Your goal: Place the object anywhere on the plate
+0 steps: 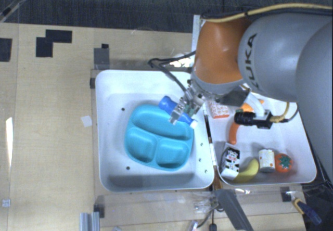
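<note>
- Arm (pixel 270 53) reaches in from the right, wrist angled down over the left bin (pixel 112 172); gripper (pixel 182 113) sits at the plate's upper right rim.
- Blue object (pixel 167 104), small and cylinder-like, lies right against the jaws, at or just over the plate's far edge. Whether the jaws are clamped on it or apart: cannot tell, the wrist hides the tips.
- Plate (pixel 156 139): one, blue, three compartments, roughly centred in the left bin. Judgement: the low, tilted wrist suits lowering the object onto the plate; placement looks near but not confirmed.
- Right bin (pixel 307 170) holds the spares, kept apart from the plate: one banana (pixel 248 170), one orange carrot-like piece (pixel 233 132), one small white can (pixel 266 159), one orange-red fruit (pixel 283 163), one printed carton (pixel 219 110), one black-and-white item (pixel 230 160).
- Bins: two, side by side on the bench (pixel 47 136).
</note>
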`<state>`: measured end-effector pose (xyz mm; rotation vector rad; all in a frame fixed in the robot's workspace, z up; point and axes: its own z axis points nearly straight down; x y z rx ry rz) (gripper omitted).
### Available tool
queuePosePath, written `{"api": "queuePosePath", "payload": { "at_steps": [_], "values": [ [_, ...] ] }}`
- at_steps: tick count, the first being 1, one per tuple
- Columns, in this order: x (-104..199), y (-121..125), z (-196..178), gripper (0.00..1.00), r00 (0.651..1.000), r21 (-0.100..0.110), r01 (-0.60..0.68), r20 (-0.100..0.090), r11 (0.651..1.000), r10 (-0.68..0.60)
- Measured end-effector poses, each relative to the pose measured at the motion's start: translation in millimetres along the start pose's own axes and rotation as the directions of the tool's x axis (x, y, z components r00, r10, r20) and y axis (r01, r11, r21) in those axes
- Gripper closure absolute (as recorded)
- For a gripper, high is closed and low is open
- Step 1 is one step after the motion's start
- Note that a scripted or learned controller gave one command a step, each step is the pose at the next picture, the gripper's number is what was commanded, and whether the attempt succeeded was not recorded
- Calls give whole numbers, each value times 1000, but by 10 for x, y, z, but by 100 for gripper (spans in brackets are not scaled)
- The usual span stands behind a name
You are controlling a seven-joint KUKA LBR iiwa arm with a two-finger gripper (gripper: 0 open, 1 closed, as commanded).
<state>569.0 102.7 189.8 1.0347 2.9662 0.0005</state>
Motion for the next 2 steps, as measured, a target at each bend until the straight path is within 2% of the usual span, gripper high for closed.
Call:
{"api": "queuePosePath", "payload": {
  "at_steps": [1,2],
  "values": [
    [93,-613,81,100,975,0,222,-1,975,-222],
    [218,-284,77,100,945,-2,326,2,945,-326]
  ]
}}
